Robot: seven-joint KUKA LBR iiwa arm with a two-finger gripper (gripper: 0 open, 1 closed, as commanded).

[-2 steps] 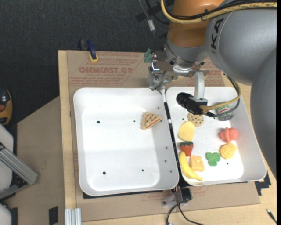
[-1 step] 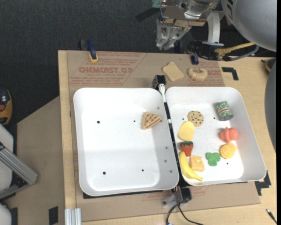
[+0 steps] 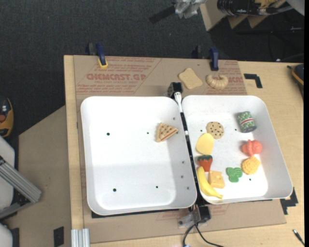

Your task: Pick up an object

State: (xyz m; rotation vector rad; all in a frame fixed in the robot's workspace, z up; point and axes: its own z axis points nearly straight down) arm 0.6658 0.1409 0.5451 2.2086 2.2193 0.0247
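1 grey metal part [image 3: 186, 7] sits at the top edge of the view, beyond the bench, well apart from both bins. It may be the gripper, and I cannot tell whether it is open or shut, nor see anything in it.

Nearest it, on the brown board behind the bins, lie 2 toy foods: 1 toast slice [image 3: 190, 78] and 1 pale pastry [image 3: 217, 81]. 2 blue clamps [image 3: 213, 58] grip the board's far edge.

The right bin [image 3: 270, 193] holds 9 toys: 1 chocolate-chip cookie [image 3: 215, 129], 1 green can [image 3: 245, 121], 1 yellow fruit [image 3: 204, 143], 1 red strawberry-like piece [image 3: 205, 162], 1 banana [image 3: 207, 183], 1 cheese wedge [image 3: 217, 179], 1 green piece [image 3: 234, 173], 1 red-orange piece [image 3: 251, 147] and 1 yellow ridged piece [image 3: 250, 165]. The banana's long axis runs along the bin's left wall, its lower end curving toward the near right.

The left bin [image 3: 96, 159] holds 1 pizza wedge [image 3: 166, 131], near the dividing wall, its tip pointing right toward that wall.
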